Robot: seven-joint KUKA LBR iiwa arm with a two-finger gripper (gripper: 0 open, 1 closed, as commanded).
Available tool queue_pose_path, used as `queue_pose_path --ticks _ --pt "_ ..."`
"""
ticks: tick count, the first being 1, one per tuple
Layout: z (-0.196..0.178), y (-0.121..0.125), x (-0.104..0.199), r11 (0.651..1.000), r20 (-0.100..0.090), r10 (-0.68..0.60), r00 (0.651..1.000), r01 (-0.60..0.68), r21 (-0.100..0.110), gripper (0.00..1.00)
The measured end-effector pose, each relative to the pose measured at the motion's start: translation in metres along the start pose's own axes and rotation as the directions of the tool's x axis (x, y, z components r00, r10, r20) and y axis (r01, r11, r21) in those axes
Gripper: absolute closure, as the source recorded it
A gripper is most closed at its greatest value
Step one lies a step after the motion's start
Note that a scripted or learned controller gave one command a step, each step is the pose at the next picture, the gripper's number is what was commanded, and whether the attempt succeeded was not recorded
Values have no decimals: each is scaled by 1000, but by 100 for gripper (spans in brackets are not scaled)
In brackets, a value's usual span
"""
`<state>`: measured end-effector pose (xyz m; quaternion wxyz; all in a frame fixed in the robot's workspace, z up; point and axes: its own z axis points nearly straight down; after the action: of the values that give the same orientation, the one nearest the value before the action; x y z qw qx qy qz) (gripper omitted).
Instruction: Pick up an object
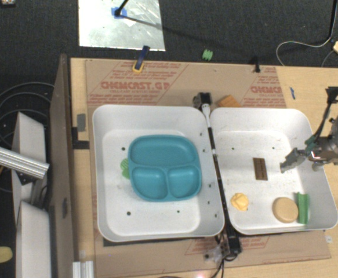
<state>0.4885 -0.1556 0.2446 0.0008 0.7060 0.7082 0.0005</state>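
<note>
You see a brown cardboard sheet (pixel 157 83) under two white bins (pixel 157 117). Beyond it, on dark carpet, lies a shiny metal plate (pixel 122 16). At left, coiled black cables (pixel 6 106) and a silver bar (pixel 15 160).

Gripper (pixel 289 162) over the right bin (pixel 238 126), near its right wall — nothing between the fingers. Below it: brown block (pixel 260 168), yellow lump (pixel 240 201), tan round piece (pixel 284 209) touching a green stick (pixel 302 208). Left bin (pixel 111 132) holds a blue divided tray (pixel 164 167).
</note>
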Motion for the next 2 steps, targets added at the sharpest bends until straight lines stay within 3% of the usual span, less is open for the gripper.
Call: queue_pose_path --ticks 1,2 --pt "42 97 -20 1000 2 -5 1000 5 -5 0" --pt "165 80 28 1000 -2 -4 1000 4 1 0"
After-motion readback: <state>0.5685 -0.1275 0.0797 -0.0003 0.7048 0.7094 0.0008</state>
